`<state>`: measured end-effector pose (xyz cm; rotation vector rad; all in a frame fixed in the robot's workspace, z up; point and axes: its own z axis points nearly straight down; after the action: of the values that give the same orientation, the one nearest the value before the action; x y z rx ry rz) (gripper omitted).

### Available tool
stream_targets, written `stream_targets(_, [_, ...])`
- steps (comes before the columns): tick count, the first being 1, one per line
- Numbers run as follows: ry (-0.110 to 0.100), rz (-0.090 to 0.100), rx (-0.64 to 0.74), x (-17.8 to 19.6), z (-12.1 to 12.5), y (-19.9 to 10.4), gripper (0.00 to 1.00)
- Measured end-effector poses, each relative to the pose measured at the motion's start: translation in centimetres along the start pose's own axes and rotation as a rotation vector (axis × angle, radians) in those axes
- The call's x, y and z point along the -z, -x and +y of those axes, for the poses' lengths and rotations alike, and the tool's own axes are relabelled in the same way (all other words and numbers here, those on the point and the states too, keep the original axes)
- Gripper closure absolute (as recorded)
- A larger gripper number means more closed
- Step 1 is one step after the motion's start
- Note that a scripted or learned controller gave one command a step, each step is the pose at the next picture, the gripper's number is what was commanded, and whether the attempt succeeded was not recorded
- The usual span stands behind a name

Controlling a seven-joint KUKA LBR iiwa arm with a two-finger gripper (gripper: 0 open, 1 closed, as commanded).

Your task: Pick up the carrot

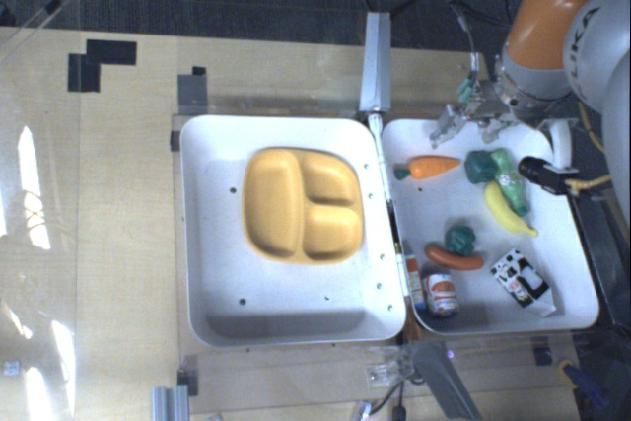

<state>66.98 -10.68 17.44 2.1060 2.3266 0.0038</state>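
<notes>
The gripper (461, 118), fingers spread apart and holding nothing, hangs just above the carrot (432, 168), which lies near the right bin's (582, 306) far-left corner.

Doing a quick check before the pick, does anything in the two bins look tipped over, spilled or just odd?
Nothing looks spilled or damaged. In the right bin, the carrot lies flat near the far edge, apart from the banana and sausage. A small can stands at the near left corner. The yellow divided tray sits squarely in the left bin.
</notes>
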Motion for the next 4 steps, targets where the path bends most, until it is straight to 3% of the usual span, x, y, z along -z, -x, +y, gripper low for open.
stream_targets(1, [0.006, -0.001, 0.358, -8.6, -2.9, -0.7, 0.00])
stream_targets(2, [0.013, -0.002, 0.359, -7.3, -2.6, -0.8, 1.00])
stream_targets(3, [0.007, -0.004, 0.725, -1.9, -0.9, 1.0, 1.00])
stream_targets(4, [0.004, -0.002, 1.005, -8.3, -8.1, -0.3, 1.00])
